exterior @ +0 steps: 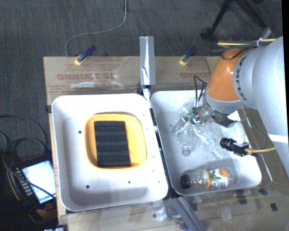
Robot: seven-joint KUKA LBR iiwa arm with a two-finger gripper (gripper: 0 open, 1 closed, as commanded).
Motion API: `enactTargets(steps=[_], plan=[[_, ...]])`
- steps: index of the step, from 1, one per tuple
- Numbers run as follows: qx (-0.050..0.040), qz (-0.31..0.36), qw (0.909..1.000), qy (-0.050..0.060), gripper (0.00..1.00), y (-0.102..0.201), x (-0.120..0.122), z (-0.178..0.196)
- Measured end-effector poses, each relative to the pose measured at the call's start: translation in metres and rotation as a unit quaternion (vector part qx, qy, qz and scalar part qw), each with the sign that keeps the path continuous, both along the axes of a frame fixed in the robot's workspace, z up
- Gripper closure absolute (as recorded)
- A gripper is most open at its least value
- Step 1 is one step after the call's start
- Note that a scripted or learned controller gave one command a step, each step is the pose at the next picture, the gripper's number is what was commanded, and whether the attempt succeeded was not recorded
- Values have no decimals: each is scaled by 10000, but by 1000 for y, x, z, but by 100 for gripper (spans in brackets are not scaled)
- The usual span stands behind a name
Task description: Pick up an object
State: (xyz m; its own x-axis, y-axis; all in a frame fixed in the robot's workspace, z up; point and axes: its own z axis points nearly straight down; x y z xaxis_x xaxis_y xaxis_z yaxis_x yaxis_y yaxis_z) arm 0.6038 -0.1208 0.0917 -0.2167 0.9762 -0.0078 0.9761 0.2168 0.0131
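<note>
The right bin (254, 177) holds two candidates. A clear plastic bottle (190, 133), crumpled and almost see-through, lies in the middle of that bin, its cap end pointing away from the arm. A second bottle (209, 178) with an orange and green label and a dark cap lies on its side along the bin's near wall.

The clear bottle looks light and thin-walled; it will likely dent and spring under pressure, and its smooth skin may slide out of a pinch. The best hold is probably across the neck or a stiffer ridge of the body rather than the soft belly. The labelled bottle seems to hold some liquid, so it should be heavier and firmer; being round, it can roll against the wall, and a grasp across its middle, square to its long axis, looks safest.

The tool (202, 115) sits under the orange band of the arm (258, 77), low over the far part of the right bin. It is right at the upper edge of the clear bottle, perhaps touching it, though the clear plastic blurs the line. Whether the tool is open or closed cannot be told from here. The labelled bottle lies well apart from it, nearer the camera.

The left bin (69, 160) carries a yellow tray (91, 139) with a black ribbed block (111, 143), far from the tool.
</note>
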Motion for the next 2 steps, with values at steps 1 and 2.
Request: enactTargets(steps=[1, 2], plan=[[-7, 2, 10000, 3, 100, 0, 0, 9], [10, -69, 9999, 75, 100, 44, 45, 92]])
